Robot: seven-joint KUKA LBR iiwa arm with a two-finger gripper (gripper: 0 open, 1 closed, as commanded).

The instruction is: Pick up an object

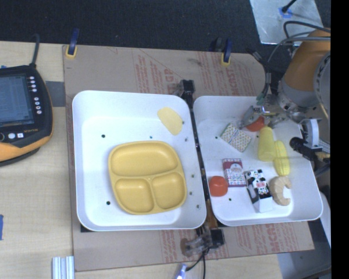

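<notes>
White right bin (pixel 221 106), hand (pixel 262 114) low over small red object (pixel 255 124)

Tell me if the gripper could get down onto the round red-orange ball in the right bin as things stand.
Probably yes. The round red-orange ball sits alone at the left edge of the right white bin, with the small red card beside it but nothing on top. The gripper is at the far corner, over a small red item.
</notes>
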